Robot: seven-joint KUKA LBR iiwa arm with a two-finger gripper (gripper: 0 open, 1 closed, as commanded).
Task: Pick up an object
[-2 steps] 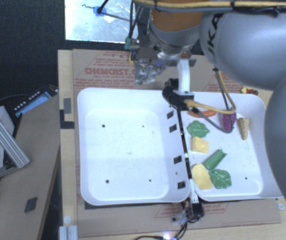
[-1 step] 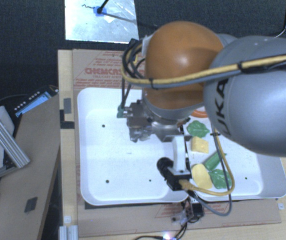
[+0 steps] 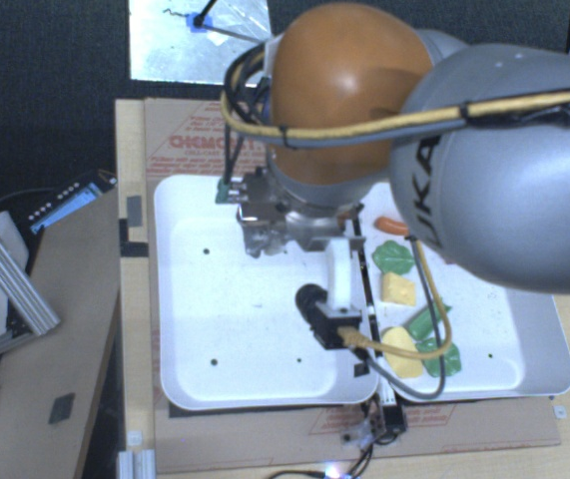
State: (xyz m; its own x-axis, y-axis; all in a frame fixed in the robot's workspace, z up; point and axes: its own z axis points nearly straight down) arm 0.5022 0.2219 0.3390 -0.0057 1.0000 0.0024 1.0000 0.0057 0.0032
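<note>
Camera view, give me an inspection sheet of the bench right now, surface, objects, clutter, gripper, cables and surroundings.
Surface: two shallow white bins side by side, left bin and right bin, on a cardboard sheet.
Job's things: in the right bin, an orange piece, green leaf-shaped piece, yellow wedge, round yellow piece and green pieces.
Clutter: nothing seen in the bins besides those pieces.
Gripper: gripper low over the left bin's far side; fingers hidden by the wrist.
Cables: yellow cable across the arm, grey cable looping over the near rim.
Surroundings: silvery sheet behind, aluminium rail at left.
</note>
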